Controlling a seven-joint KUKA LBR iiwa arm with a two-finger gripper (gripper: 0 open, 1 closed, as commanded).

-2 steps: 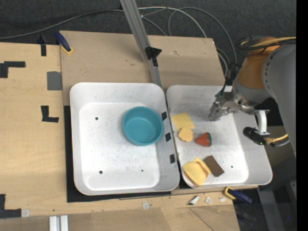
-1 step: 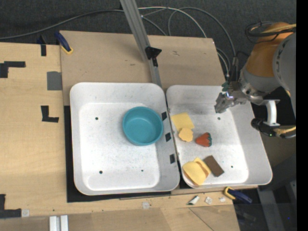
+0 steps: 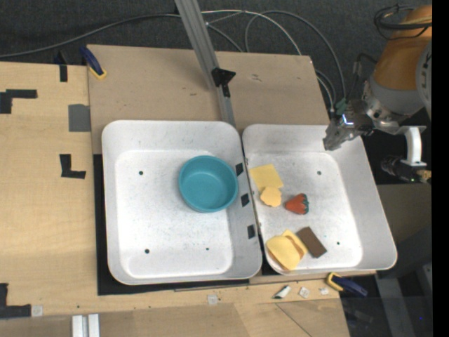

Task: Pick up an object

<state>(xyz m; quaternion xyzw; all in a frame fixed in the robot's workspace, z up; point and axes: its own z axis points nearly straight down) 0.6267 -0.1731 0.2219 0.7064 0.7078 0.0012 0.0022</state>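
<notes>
strawberry (image 3: pixel 297 203) in right bin (image 3: pixel 351 188), well apart from end effector (image 3: pixel 334 139)

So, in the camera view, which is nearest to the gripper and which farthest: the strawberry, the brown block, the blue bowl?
From the gripper:
1. Strawberry, middle of the right bin.
2. Brown block, right bin, near the front edge.
3. Blue bowl, left bin.
</notes>
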